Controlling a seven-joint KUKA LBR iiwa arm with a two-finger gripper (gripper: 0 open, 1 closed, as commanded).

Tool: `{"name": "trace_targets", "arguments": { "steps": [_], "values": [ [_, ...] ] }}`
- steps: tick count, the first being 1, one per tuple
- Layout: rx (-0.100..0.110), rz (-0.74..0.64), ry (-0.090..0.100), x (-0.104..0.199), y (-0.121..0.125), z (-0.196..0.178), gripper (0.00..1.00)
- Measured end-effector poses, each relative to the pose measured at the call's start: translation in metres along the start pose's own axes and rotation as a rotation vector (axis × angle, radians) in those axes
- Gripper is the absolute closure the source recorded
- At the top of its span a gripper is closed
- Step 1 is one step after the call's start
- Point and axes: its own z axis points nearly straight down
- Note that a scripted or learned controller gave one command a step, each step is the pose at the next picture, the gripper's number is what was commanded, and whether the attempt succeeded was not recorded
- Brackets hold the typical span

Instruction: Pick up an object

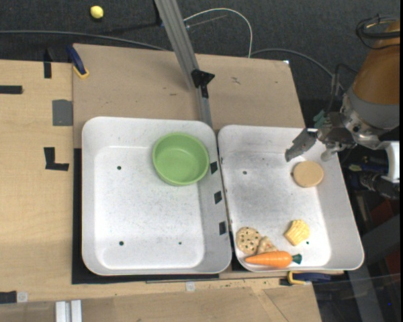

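Your round cookie (308, 174) lies in the right bin (255, 200), upper right area. Your gripper (311, 146) hovers just above it, fingers spread, gripping nothing. A green bowl (181, 158) sits in the left bin (121, 213).

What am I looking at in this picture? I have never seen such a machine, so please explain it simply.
This is one picture, taken by a fixed camera above a workbench and looking down at a slant. The grey and orange shape at the right is a robot arm. At its end sits its two-finger gripper, a kind of metal hand, and nothing is visible between its fingers.

On the wooden bench lie two shallow white bins. The left white bin holds a round green plastic bowl. The right white bin holds a round tan disc just below the gripper, a yellow ridged toy piece, a brown speckled cookie and an orange toy carrot.

The robot's job is to pick up one object.
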Motion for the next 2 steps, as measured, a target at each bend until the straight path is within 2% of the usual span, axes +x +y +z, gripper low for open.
{"name": "trace_targets", "arguments": {
  "steps": [1, 2],
  "values": [
    [0.000, 0.000, 0.000, 0.000, 0.000, 0.000, 0.00],
    [0.007, 0.002, 0.001, -0.002, -0.001, 0.064, 0.00]
  ]
}}
